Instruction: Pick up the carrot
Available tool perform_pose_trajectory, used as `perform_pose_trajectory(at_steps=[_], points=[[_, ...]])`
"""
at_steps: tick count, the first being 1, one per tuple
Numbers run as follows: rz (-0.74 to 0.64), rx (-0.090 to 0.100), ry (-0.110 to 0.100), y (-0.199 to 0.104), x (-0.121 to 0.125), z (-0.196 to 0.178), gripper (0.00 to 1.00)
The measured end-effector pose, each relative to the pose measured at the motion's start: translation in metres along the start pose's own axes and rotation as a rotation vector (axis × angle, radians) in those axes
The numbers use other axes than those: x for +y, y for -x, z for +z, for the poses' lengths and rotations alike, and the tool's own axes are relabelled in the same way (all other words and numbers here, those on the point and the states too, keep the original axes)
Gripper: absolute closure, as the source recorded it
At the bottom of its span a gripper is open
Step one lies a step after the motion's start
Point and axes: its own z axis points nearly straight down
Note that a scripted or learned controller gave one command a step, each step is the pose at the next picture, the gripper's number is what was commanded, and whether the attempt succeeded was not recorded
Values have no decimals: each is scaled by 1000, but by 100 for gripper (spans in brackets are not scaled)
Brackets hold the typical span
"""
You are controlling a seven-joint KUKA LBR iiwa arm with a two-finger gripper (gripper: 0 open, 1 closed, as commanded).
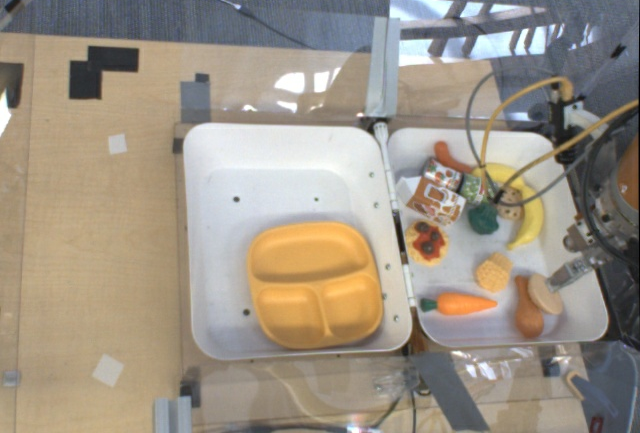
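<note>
Robot lab: wooden bench [90, 251], white bins [290, 156], cables [500, 136].

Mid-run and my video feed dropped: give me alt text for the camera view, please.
A carrot lies near the front edge of the right bin, among a banana, a sausage and other toy food, with the arm's end effector over that bin's right side, apart from the carrot. The left bin holds a yellow divided tray.

Carrot [459, 303] lies in right bin [590, 326] near yellow tray [314, 284].
</note>
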Motion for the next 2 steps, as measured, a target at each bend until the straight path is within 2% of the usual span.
perform_pose_trajectory(at_steps=[1, 2], points=[[-538, 6, -4, 3, -25, -115, 100], [-993, 4, -3, 29, -37, -56, 100]])
